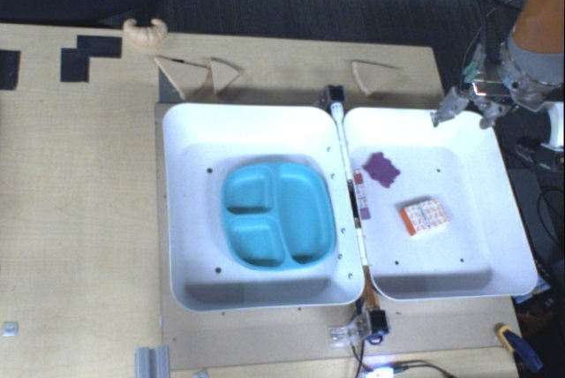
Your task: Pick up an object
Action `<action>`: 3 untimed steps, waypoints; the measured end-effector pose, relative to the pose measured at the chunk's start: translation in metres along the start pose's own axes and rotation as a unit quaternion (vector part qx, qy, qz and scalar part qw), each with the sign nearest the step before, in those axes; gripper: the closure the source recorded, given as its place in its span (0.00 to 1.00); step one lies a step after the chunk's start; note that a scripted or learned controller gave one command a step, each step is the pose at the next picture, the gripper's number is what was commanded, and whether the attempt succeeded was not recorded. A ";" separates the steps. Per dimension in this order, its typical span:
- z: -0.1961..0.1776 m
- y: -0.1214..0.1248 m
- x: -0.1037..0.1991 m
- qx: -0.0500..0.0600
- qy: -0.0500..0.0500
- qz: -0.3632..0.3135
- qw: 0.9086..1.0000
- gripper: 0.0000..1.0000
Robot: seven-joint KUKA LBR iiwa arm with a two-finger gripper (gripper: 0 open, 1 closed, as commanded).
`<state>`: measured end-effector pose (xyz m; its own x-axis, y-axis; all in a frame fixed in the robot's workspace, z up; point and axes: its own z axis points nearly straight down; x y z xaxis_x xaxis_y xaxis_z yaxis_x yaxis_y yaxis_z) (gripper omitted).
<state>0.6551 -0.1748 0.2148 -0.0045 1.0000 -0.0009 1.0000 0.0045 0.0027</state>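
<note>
The likeliest thing to pick is the small orange and white block (424, 216), lying flat on the floor of the right bin (494, 191), right of the frame's centre and a little below mid-height. Its long axis runs roughly from the frame's lower left to upper right at a shallow tilt, so no end clearly leads. Up and left of it, apart from it, lies a flat purple piece (381, 169), irregular in outline. Along the divider at the bin's left wall sits a narrow dark and red strip (359, 195), long axis running up and down the frame.

The gripper (463, 108) hangs at the upper right, over the bin's far rim, with its two fingers spread apart and nothing between them. By my judgement this is the approach step: no object is grasped or touched. The next move calls for travelling toward the lower left over the block, turning the wrist so the fingers close across its short side, then descending.

The left bin (190, 191) holds a blue divided tray (278, 213). Both bins rest on the pale wooden surface (79, 208).
</note>
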 end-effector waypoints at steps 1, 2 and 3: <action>0.128 -0.057 0.022 -0.001 0.000 0.001 1.000 0.00; 0.127 -0.113 0.035 -0.002 0.000 0.001 1.000 0.00; 0.115 -0.110 0.034 -0.006 -0.001 0.000 1.000 1.00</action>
<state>0.5450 -0.1410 0.0991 -0.0035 1.0000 -0.0024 0.9999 0.0035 0.0139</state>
